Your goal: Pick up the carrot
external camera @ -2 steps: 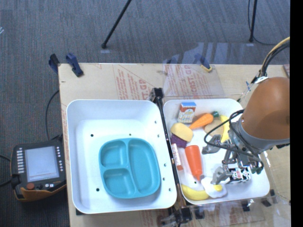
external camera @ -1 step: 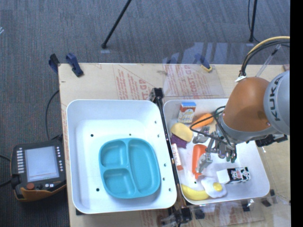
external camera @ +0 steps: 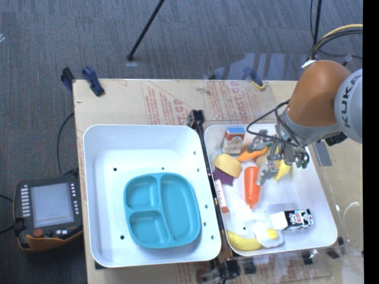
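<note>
The carrot (external camera: 251, 154), a short orange tapered piece, lies in the upper middle of the right bin (external camera: 320, 194), just below a small carton. My gripper (external camera: 273, 165) hangs low over the bin immediately right of the carrot, its body overlapping the carrot's right end. The arm's orange band (external camera: 317, 96) rises above it to the right. A yellow piece (external camera: 283, 170) shows right beside the gripper's lower end. I see nothing clearly held.
The right bin also holds an orange squeeze bottle (external camera: 251, 186), a carton (external camera: 234, 139), a cheese wedge (external camera: 228, 165), a banana (external camera: 246, 240) and a black-and-white box (external camera: 299, 219). The left bin (external camera: 106, 152) holds a blue divided plate (external camera: 161, 209).
</note>
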You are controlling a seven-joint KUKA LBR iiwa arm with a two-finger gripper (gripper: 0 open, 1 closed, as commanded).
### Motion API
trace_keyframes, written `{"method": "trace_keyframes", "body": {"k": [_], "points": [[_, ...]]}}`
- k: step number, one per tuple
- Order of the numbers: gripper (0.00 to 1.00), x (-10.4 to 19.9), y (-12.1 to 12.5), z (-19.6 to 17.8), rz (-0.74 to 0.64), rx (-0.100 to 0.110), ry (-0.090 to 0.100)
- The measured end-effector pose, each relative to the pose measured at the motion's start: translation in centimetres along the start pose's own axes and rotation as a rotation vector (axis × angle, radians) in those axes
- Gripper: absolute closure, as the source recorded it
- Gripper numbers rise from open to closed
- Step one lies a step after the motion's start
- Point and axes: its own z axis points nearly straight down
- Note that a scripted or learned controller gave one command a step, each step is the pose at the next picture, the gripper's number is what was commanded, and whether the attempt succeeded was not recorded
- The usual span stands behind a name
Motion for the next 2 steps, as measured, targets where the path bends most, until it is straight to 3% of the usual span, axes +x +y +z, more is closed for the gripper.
{"method": "trace_keyframes", "body": {"k": [1,2], "points": [[0.0,-1.9,2.7,3.3,0.074,-0.001,0.009],[1.0,-2.1,3.0,2.2,0.07,-0.002,0.003]]}}
